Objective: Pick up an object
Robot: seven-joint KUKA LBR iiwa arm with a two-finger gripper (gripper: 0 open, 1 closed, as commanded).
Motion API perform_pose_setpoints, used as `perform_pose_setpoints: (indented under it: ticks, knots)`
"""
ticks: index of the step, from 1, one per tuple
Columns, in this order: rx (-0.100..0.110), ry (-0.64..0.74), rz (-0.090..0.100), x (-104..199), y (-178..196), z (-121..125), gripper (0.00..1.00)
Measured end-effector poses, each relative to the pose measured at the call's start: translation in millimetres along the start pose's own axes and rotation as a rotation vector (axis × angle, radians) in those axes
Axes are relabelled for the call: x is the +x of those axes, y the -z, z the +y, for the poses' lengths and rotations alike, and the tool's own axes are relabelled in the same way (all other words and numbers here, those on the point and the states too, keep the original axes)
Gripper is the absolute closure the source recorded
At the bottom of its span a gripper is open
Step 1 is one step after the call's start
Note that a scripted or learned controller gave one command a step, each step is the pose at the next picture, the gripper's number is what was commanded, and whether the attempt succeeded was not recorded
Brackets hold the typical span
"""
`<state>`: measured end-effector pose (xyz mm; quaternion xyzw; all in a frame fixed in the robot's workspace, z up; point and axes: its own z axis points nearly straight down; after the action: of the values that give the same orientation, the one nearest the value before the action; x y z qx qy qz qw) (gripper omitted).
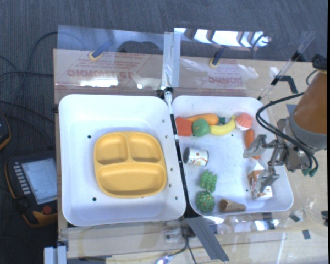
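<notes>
The right bin holds several toy foods. A carrot, a green fruit, a banana and a red block lie along its far side, with a pink-and-white piece beside them. In the middle lies a small can, and nearer the front are two broccoli pieces and a brown cone. My gripper hangs over the bin's right side, open, with nothing between its fingers. One finger is next to an orange stick; the other is over an orange-and-white carton.
The left bin carries a yellow divided plate. The arm comes in over the right bin's right wall. Clear plastic panels stand behind both bins. Cables and handheld controllers lie off the bench at the left.
</notes>
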<state>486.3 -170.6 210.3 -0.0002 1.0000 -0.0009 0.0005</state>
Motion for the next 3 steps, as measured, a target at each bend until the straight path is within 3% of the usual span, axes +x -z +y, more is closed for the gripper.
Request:
perform_pose_setpoints:
  ticks: [1,2,3]
  knots:
    - [0.007,0.093,-0.014,-49,-119,-41,0.00]
    - [0.004,-0.006,-0.019,-14,-118,-51,0.00]
    - [0.008,-0.003,-0.019,-16,-108,-51,1.00]
